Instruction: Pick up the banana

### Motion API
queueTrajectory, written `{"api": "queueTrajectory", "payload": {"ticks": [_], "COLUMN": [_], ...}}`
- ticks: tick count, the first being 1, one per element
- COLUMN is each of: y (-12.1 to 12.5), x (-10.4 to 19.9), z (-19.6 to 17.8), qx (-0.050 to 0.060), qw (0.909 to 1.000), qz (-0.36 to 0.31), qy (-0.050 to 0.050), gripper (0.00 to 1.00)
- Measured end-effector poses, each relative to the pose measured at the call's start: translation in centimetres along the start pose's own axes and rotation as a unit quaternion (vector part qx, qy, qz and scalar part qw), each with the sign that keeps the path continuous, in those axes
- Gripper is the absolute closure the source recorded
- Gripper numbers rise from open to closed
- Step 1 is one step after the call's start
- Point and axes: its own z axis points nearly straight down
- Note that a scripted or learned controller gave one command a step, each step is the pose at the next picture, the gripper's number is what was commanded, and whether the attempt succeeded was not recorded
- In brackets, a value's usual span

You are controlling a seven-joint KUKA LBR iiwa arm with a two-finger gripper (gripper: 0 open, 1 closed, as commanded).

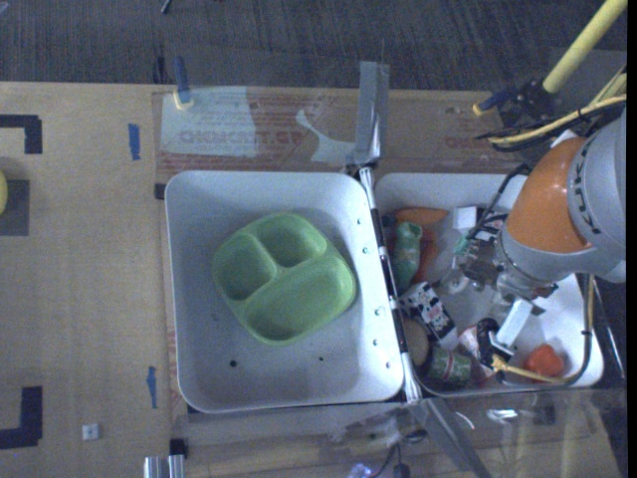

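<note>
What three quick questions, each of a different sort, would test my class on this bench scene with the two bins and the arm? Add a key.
1. True or false: the green divided plate lies in the right bin.
2. Which bin does the arm reach over? A) left bin B) right bin
3. Fill in: the band above the arm's wrist is ____.

Key: 1 false, it lies in the left bin; 2 B; 3 orange.
</note>
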Motion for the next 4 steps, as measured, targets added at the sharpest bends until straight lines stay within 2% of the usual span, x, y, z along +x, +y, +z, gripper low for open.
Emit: {"api": "queueTrajectory", "payload": {"ticks": [1, 2, 3, 4], "y": [-2.6, -5.4, -5.8, -5.5], "x": [-7.9, -1.2, 0.0, 0.1], "z": [-6.5, -3.2, 0.1, -0.9], "qx": [0.003, 0.005, 0.001, -0.001], "qw": [1.0000, 0.9968, 0.9714, 0.9711], "qz": [-0.008, 0.079, 0.238, 0.239], "qy": [-0.002, -0.002, -0.001, 0.000], "gripper": [0.00, 0.00, 0.00, 1.00]}}
